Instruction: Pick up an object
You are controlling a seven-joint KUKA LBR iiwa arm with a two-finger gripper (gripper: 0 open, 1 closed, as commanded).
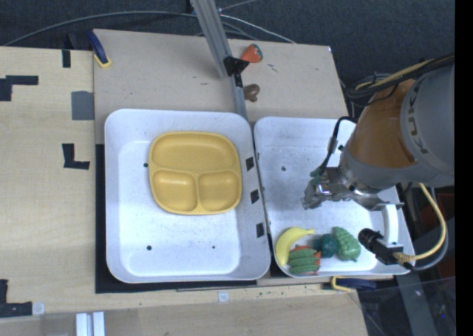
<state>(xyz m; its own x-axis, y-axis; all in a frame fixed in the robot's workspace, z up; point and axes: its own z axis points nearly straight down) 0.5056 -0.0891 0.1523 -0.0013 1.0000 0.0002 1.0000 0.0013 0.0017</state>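
The gripper is seen low over the right bin, near its middle; whether it is open or closed cannot be told. A cluster of toy food is found toward the bin's near edge, below and just right of the gripper and apart from it: a yellow banana, a red-and-green piece, and a green leafy piece. A yellow divided plate is held in the left bin. No legible writing is made out
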